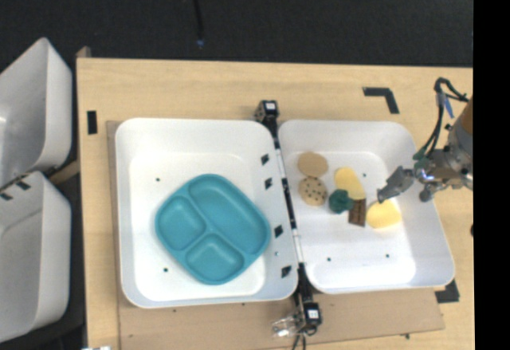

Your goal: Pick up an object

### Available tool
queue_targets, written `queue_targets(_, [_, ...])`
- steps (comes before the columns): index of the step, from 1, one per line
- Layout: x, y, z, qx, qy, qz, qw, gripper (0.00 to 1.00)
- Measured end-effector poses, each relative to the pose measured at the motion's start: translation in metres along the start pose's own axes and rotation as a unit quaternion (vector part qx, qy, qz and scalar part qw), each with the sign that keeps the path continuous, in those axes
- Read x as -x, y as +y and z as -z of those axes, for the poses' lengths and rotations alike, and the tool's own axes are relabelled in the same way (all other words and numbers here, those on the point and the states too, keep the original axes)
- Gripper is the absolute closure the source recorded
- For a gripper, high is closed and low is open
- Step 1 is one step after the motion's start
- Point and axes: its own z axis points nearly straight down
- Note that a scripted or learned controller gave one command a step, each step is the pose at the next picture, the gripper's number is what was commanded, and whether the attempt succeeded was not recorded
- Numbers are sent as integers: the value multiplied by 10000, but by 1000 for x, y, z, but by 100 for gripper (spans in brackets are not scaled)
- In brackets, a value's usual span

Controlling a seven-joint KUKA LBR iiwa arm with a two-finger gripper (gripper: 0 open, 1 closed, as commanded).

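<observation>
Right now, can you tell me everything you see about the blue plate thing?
The blue tray is a teal, plastic-looking plate with rounded corners and three sunken compartments: one long one at the back right, two smaller ones. It lies flat and turned at an angle on the floor of the left white bin, near its middle. Nothing sits in it and nothing else touches it.

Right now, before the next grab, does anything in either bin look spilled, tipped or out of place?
Nothing stands out. The blue divided plate lies flat in the left bin, turned at an angle to its walls. In the right bin the small food pieces sit in one loose cluster: two cookies, yellow pieces, a green one. The gripper hovers beside them.
</observation>
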Motion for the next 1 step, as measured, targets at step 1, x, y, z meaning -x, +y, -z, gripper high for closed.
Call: queue_targets(1, [0,2,6,55,-14,15,10000,0])
